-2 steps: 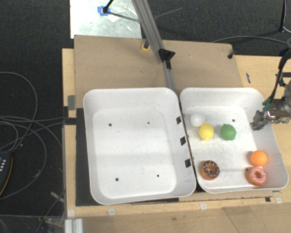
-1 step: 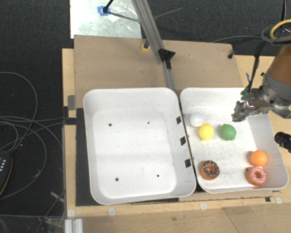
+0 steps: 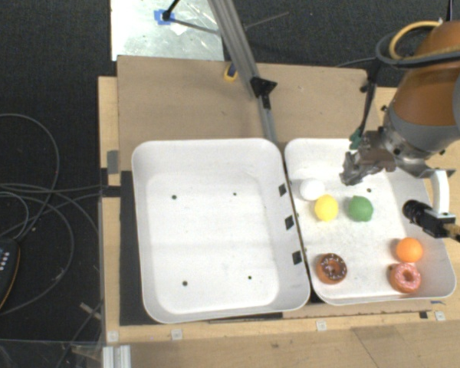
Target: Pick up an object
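Observation:
My gripper [image 3: 353, 172] hangs over the right bin [image 3: 376, 286], just above and a little left of a green ball [image 3: 360, 208]. A yellow ball [image 3: 326, 208] and a white ball [image 3: 312, 189] lie to the gripper's lower left. Nearer the front sit a chocolate doughnut [image 3: 331, 267], a pink doughnut [image 3: 405, 277] and an orange ball [image 3: 409, 249]. Nothing shows between the gripper's tips.
The left bin [image 3: 215, 228] stands beside the right one, with black clips [image 3: 289, 221] along the shared rim. A grey pole [image 3: 241, 44] slants over the bench at the back. A black and white fitting [image 3: 429, 213] sticks out at the right bin's right edge.

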Robot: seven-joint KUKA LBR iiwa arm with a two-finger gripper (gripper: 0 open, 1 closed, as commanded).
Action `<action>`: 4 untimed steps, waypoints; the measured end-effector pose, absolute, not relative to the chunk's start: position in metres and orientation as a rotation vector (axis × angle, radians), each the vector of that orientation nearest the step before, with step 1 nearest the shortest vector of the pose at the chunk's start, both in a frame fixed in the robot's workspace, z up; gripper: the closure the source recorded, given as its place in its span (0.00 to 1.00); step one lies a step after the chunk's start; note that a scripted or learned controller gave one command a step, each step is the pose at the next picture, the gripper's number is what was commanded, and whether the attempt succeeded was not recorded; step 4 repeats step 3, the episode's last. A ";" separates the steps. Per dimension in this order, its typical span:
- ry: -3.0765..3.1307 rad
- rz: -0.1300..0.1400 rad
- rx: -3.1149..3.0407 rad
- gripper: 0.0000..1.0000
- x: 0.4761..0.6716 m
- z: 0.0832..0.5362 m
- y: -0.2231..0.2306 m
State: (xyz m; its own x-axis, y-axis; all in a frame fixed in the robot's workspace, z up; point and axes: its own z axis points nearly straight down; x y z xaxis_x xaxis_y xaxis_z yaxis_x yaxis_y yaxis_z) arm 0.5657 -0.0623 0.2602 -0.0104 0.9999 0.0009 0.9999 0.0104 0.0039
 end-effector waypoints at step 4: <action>2.231 0.004 2.211 1.00 0.636 0.246 0.074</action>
